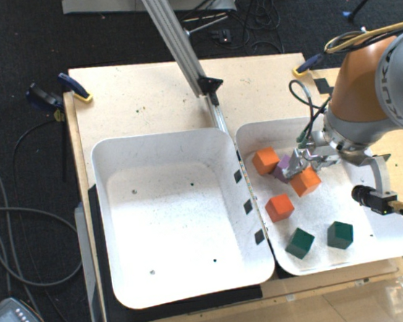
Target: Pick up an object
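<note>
Orange cubes crowding right bin (394,242): tool (303,168) hanging low among them, one orange cube (307,181) touching its tip, purple block (284,167) just beside, another orange cube (265,161) near. Third orange cube (279,207) and two green cubes (300,242) (339,234) sitting apart. Tool state: cannot tell.

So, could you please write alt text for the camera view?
The gripper sits low in the right bin among a purple block and three orange cubes, with two green cubes nearer the front. The left bin lies beside it.
</note>
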Robot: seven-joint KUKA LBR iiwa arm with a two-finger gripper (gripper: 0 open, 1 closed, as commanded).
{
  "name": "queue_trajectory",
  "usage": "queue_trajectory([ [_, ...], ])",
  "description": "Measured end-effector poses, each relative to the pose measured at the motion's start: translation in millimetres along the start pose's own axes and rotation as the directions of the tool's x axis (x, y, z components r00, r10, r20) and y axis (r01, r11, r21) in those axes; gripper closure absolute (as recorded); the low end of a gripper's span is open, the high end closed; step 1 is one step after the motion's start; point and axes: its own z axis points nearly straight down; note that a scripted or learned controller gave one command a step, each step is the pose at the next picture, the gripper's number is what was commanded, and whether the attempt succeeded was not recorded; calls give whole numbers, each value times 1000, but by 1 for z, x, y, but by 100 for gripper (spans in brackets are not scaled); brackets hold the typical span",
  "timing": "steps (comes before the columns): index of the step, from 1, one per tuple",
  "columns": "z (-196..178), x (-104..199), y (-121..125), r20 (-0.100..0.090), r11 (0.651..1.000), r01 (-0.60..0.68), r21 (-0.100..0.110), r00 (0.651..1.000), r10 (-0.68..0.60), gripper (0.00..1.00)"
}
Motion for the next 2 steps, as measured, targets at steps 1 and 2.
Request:
queue_trajectory([
  [1, -51, -10, -1, 1, 1000, -2, 0, 1000, 2, 100],
  [2, -104, -10, 1, 1, 1000, 1, -1, 1000, -1, 100],
])
